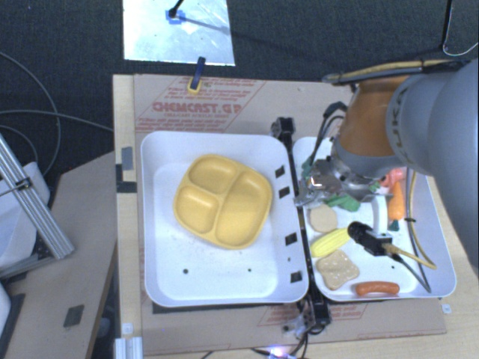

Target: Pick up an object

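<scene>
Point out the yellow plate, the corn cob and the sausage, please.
yellow plate (223,199): camera view, centre, where its compartments meet.
corn cob (330,241): camera view, middle of the cob.
sausage (376,289): camera view, middle of its length.

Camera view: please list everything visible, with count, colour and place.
cardboard sheet: one, brown, under both bins
left bin: one, white, on the cardboard sheet
right bin: one, white, beside it
divided plate: one, yellow, in the left bin
round cracker: one, beige, right bin, by the inner wall
corn cob: one, yellow, right bin, below the cracker
toast slice: one, light brown, right bin, below the corn
sausage: one, red-orange, right bin, front edge
carrot: one, orange, right bin, toward its right side
green item: one, green, right bin, above the cracker
foil sheet: one, silver, behind the bench
arm: one, grey with orange band, above the right bin
gripper: one, grey, over the right bin
</scene>
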